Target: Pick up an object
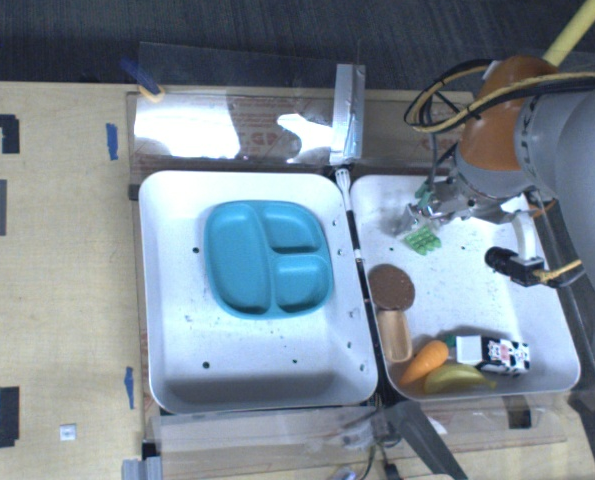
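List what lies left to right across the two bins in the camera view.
Blue divided plate in the left bin → brown round cookie → green toy beneath the gripper → black-and-white carton in the right bin.

Table [47, 298]: pale wood, matt, fine grain; bins [167, 368]: white plastic, smooth, softly glossy, speckled with dark flecks; divided plate [269, 258] well to the left of the hand [429, 211]: blue plastic, smooth, satin; arm shell [567, 138] behind the hand: grey, smooth, with a glossy orange band [497, 118]; clear sheet [237, 118] beyond the bins: glossy, throwing glare; upright bar [347, 113]: dull metal; floor [277, 8]: dark, rough, carpet-like
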Tool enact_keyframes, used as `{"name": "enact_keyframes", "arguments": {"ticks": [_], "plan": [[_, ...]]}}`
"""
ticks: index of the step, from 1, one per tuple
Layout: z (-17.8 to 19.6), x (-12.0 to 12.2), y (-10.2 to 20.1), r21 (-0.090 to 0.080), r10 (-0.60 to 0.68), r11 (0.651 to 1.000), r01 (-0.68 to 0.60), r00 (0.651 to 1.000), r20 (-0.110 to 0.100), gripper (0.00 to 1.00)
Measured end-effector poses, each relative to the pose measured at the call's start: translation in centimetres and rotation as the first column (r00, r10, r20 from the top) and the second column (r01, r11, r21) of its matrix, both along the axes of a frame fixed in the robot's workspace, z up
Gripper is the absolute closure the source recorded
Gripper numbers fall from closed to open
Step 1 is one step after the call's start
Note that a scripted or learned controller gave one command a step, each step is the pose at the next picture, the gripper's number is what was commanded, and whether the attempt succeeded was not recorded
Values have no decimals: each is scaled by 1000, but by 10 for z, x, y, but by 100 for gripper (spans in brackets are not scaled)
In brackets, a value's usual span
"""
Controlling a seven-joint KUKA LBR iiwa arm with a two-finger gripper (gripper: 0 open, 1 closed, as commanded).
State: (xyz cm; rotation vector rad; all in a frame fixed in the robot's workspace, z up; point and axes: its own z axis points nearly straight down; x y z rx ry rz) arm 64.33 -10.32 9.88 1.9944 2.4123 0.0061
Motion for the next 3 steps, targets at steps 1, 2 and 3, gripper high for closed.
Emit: {"name": "enact_keyframes", "arguments": {"ticks": [1, 2, 3], "plan": [[60, 17, -70, -2, 211, 977, -211, 977, -3, 100], [90, 19, -3, 3, 183, 983, -183, 983, -3, 100], [120, 23, 6, 2, 80, 997, -80, 997, -4, 100]]}}
